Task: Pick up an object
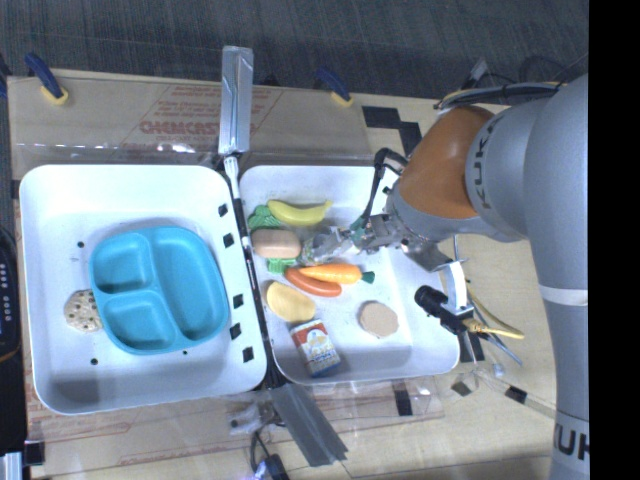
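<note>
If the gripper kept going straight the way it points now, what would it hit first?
The gripper points toward the view's left, low over the right bin. First in that line is probably the bread roll, with the banana just beyond; its height over them is unclear.

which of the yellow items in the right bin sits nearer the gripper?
The banana, at the bin's far side, left of the gripper. The other yellow piece lies lower, past the carrot.

The gripper (335, 238) is low in the right bin (425, 340), just above the carrot (333, 273), near the banana (297, 211). The left bin (50, 268) holds a blue plate (160, 288).
</note>
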You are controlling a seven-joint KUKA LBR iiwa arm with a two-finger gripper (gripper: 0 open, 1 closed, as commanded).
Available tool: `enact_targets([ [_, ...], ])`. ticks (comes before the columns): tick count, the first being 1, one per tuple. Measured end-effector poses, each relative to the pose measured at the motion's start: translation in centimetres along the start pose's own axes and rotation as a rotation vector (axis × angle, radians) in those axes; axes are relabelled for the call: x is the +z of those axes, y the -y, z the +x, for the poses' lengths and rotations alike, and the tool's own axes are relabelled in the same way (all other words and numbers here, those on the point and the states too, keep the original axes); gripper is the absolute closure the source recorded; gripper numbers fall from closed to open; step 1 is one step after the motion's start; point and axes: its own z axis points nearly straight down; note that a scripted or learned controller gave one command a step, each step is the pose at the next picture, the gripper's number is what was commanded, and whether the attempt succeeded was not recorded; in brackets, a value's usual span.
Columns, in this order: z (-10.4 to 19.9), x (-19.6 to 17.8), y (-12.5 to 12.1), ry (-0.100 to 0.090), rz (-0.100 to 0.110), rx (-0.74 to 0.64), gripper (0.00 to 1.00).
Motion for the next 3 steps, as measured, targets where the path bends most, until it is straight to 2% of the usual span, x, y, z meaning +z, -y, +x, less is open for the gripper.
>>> enact_targets([
  [1,4.8,2.7,2.5,-0.028,0.060,-0.242,0.00],
  [2,4.7,1.5,2.3,-0.025,0.055,-0.244,1.00],
  [3,8.8,-7.0,-10.0,-0.026,0.053,-0.264,1.00],
])
